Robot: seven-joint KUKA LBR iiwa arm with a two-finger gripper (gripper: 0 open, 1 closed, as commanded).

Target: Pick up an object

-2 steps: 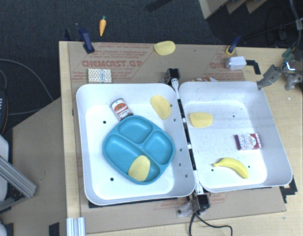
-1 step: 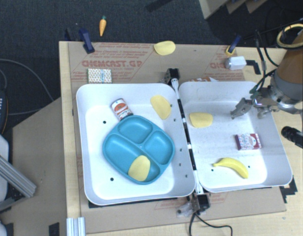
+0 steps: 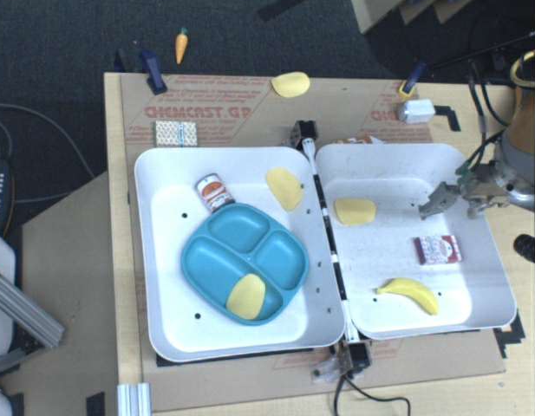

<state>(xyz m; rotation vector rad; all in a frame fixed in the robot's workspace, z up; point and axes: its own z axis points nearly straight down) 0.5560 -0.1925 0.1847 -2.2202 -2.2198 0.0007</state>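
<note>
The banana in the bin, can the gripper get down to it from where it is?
Probably yes. The banana lies alone in the right bin, with bare floor around it. The gripper hovers over the same bin, and the small packet sits off to one side, not on top.

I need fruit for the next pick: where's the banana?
The banana lies in the right bin, near its front edge, just below the small red-and-white packet.
</note>
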